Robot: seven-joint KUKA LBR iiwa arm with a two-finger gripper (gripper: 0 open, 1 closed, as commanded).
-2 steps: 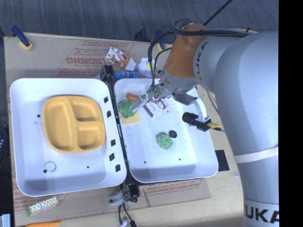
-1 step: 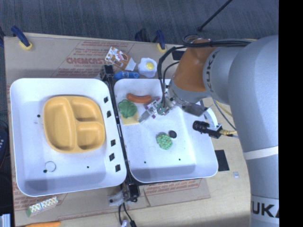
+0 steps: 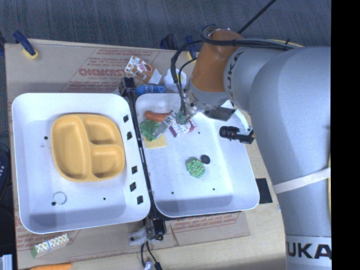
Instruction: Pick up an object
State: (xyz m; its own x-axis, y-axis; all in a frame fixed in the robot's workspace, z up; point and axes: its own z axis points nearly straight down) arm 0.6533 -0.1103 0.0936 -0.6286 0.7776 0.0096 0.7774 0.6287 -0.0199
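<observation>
My gripper is low in the back left part of the right bin, under the orange wrist band. It sits right over a cluster of items: an orange carrot-like piece, a green leafy item on a yellow slab, and a small red-and-white packet. The gripper tip is at the packet's upper edge; whether it touches is unclear. A green bumpy ball and a small black piece lie apart in the middle of the bin.
The left bin holds a yellow divided plate. The grey arm covers the right bin's right side. A blue item and a printed packet lie behind the bins on cardboard.
</observation>
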